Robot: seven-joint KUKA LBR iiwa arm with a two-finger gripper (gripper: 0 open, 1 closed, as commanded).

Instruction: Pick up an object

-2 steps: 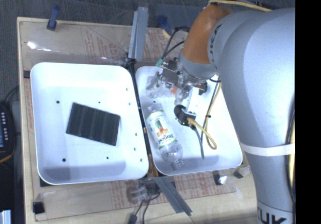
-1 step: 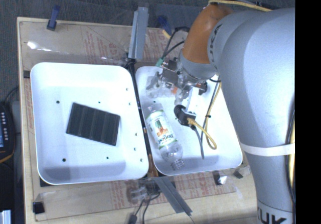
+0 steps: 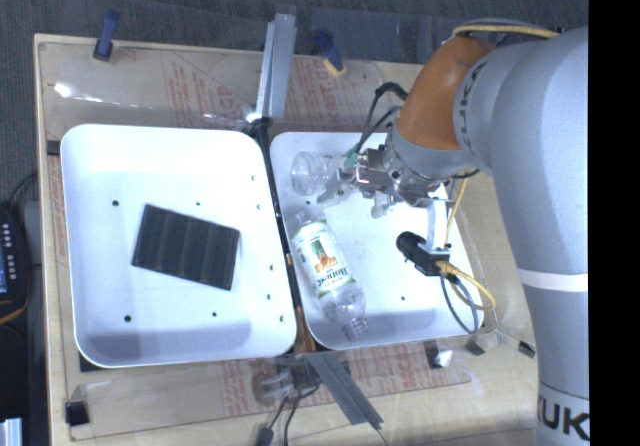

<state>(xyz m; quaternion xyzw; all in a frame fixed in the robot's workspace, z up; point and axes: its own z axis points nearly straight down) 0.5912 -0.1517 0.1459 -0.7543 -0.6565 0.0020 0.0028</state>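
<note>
We saw a clear plastic bottle (image 3: 326, 272) with a green-and-orange label lying flat in the right bin (image 3: 420, 319) — just below and left of the pincer (image 3: 352, 174), whose opening we could not tell; a dark ridged panel (image 3: 187, 246) lay far to its left in the other white bin (image 3: 90, 149) on the wooden bench (image 3: 50, 84)

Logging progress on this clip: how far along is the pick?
Nothing looks picked yet. The plastic bottle and a clear cup lie in the right bin; the dark ridged panel sits in the left bin. The gripper is low over the right bin near the cup. Grasp and lift remain.
</note>
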